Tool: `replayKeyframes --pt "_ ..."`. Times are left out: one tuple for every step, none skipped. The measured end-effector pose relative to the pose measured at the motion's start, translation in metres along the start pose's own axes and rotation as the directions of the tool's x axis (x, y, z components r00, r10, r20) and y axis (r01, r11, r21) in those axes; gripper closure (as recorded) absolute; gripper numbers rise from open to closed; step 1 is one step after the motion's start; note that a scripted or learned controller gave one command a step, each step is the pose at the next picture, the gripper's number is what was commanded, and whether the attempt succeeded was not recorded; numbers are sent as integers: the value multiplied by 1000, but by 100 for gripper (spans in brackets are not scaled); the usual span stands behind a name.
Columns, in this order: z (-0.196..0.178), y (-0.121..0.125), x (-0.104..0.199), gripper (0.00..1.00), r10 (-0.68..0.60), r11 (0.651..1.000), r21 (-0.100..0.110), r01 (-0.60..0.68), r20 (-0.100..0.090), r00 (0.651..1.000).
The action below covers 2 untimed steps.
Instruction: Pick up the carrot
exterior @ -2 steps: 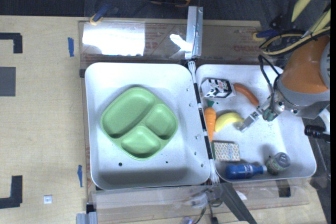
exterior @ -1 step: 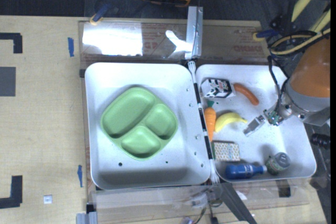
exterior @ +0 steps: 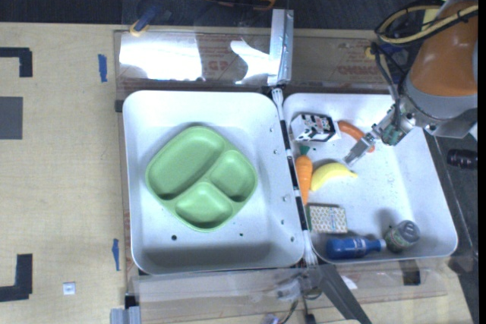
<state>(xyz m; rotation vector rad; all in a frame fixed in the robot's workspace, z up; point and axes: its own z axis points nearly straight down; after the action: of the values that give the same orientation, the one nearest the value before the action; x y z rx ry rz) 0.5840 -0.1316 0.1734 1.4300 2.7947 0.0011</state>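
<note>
Carrot (exterior: 304, 174) lies against right bin's (exterior: 425, 186) left wall | likely light, rigid, smooth; grasp mid-body | end effector (exterior: 360, 153) nearby, state cannot be told.

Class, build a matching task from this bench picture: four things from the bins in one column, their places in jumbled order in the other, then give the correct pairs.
Things
1. carrot
2. green plate
3. blue bottle
4. banana

Places
A. near front edge of right bin
B. in left bin
C. against right bin's left wall
D. just right of the carrot, below the gripper

Pairs: 1-C, 2-B, 3-A, 4-D
</note>
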Motion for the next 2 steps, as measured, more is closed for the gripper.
replayKeyframes --pt "78 38 -14 0 -218 976 0 218 -2 976" --pt "-10 75 35 0 -388 922 -2 388 0 922"
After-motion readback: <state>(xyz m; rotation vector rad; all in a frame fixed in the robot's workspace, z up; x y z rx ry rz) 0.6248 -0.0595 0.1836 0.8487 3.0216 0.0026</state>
